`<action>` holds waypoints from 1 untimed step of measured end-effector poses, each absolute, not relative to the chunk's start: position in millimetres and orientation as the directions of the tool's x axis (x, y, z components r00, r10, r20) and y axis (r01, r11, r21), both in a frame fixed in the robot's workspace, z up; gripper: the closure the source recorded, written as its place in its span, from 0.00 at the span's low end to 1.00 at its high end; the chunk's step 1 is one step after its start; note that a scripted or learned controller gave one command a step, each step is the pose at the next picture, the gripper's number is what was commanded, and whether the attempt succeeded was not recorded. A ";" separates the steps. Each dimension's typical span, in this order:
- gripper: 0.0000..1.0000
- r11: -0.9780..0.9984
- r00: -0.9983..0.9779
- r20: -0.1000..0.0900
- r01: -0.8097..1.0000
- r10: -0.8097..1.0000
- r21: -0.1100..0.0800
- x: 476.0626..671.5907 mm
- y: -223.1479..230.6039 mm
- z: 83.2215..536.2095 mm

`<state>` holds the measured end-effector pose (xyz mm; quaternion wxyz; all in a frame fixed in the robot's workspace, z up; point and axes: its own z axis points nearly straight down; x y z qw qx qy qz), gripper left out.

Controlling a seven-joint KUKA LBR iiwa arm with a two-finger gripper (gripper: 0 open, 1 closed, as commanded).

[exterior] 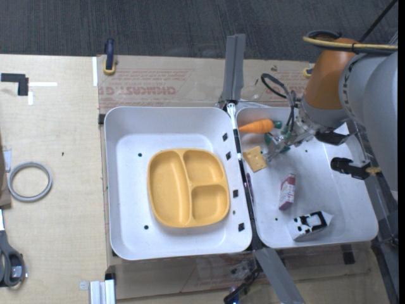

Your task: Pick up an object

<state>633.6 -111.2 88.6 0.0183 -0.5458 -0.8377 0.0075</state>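
Gripper (pixel 276 142) low at right bin (pixel 354 230) far-left corner, between carrot (pixel 256 126) and cracker (pixel 254 159); grip state unclear, can't tell. Advice: centre over carrot, align across its width, avoid bin wall.

Your arm (pixel 373 75) enters from the right edge of the camera view, a thick grey link slanting down and leftward. Above the wrist you can make out the orange band (pixel 326 75), curved and lit from above. Below it the wrist narrows and tilts down to the left, with black cables looping beside it. The gripper (pixel 278 141) hangs low at the arm's left end, its tip pointing down-left.
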 end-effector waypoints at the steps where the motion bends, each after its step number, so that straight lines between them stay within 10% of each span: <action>1: 1.00 0.284 -0.284 -0.002 0.959 0.959 0.000 659.3 -43.7 192.3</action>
